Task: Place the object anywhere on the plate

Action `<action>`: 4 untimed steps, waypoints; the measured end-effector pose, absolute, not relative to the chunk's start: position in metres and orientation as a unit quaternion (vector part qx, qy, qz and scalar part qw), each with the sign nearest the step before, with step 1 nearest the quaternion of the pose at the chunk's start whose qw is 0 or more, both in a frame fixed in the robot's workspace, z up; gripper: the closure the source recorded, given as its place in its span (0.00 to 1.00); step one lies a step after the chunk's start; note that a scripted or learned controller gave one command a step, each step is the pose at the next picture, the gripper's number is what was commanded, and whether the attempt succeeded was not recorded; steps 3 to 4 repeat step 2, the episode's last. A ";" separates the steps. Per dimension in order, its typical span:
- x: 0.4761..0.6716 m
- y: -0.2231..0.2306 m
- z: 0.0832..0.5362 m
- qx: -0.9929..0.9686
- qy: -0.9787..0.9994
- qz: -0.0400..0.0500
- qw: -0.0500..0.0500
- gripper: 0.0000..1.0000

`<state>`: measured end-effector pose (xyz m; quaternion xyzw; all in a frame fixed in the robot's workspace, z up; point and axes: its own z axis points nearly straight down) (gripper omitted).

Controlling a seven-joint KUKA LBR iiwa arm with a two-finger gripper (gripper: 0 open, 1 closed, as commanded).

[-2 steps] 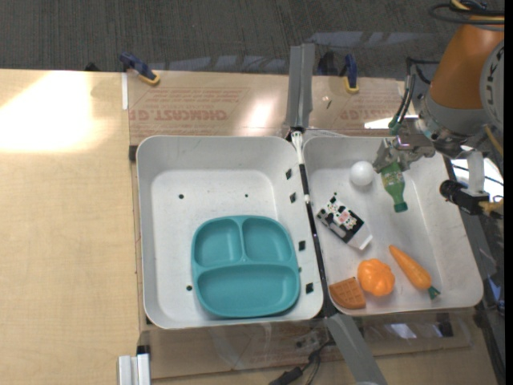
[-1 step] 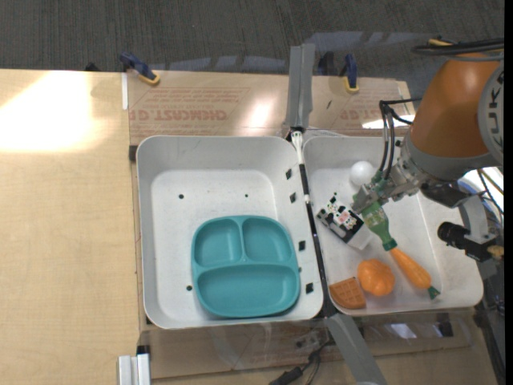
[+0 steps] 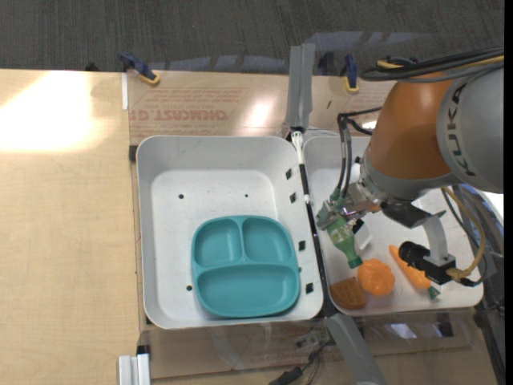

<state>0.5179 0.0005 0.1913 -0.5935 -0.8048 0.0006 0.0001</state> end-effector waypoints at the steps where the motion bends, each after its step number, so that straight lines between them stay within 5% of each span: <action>1: 0.512 0.081 0.191 -0.611 -0.792 0.001 0.000 1.00; 2: 0.512 0.081 0.191 -0.611 -0.791 0.001 0.000 0.00; 4: 0.512 0.081 0.191 -0.611 -0.791 0.001 0.000 0.00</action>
